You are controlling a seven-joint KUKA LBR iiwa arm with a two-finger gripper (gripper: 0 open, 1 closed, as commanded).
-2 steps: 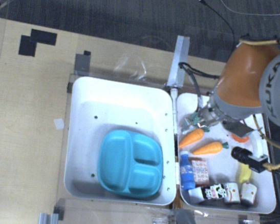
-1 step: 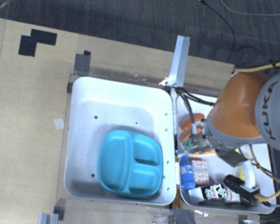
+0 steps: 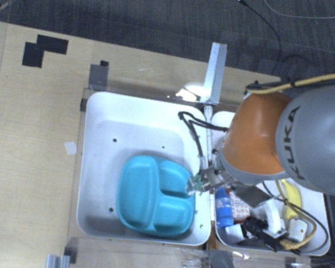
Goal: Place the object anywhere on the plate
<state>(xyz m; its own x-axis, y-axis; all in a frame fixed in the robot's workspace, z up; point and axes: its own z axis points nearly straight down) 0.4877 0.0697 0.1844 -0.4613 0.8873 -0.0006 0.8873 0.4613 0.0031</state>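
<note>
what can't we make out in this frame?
Camera view:
- Whether the gripper holds anything at the blue plate's right rim: too small and blurred.
- Far part of the right bin: hidden under the arm.
- Yellow object: its top is covered by the arm.
- Bottle: label too small to read.

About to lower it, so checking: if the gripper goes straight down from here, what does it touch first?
Most likely the right rim of the blue plate, just beneath the gripper; depth is unclear here.
</note>
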